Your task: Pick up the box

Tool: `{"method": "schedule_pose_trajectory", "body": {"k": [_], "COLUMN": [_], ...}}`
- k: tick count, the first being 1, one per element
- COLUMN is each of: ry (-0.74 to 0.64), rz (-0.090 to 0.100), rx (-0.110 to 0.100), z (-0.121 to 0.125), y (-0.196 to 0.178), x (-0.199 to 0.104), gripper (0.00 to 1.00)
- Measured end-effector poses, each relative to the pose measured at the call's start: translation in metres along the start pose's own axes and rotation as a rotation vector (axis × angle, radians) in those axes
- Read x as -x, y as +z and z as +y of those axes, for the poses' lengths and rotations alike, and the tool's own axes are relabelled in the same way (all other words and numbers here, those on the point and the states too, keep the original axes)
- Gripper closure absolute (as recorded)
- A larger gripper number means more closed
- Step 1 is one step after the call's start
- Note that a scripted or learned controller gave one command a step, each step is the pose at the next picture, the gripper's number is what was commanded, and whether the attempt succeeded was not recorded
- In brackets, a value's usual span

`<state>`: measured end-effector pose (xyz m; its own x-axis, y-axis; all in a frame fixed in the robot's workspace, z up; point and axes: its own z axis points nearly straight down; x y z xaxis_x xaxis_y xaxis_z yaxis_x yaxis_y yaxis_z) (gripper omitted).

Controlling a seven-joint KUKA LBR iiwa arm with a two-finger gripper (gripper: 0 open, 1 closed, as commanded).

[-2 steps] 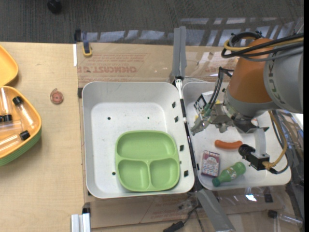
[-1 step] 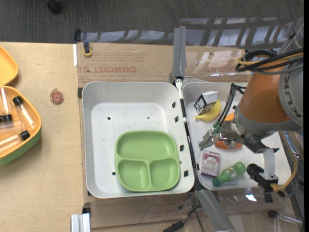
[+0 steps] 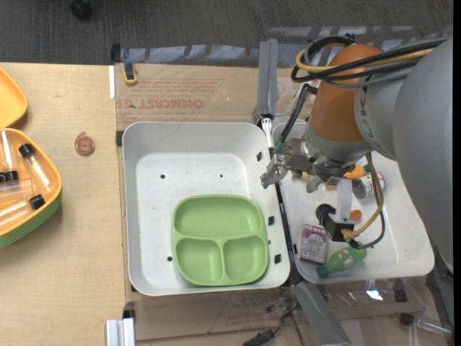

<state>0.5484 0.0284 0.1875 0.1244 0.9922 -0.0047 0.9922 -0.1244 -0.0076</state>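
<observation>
You see two white bins on the worktop. The left bin [image 3: 148, 193] holds one green plate [image 3: 220, 240] with three compartments. In the right bin [image 3: 403, 245], one small box [image 3: 313, 242] lies by the bin's near left corner, just beside one green bottle [image 3: 343, 259]. The hand [image 3: 317, 173] hangs over this bin's far left part. You cannot tell if it is clenched or released.

Bright, even overhead light; soft shadow beneath the arm [image 3: 392, 85]; faint glare on the left bin [image 3: 194, 168]; slightly soft focus.
</observation>
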Motion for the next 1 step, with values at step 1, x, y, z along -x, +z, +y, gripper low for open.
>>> {"method": "schedule_pose_trajectory", "body": {"k": [1], "ry": [-0.250], "rz": [0.003], "rx": [0.001], "z": [-0.0620], "y": [0.0000], "x": [0.0759], "gripper": [0.00]}}
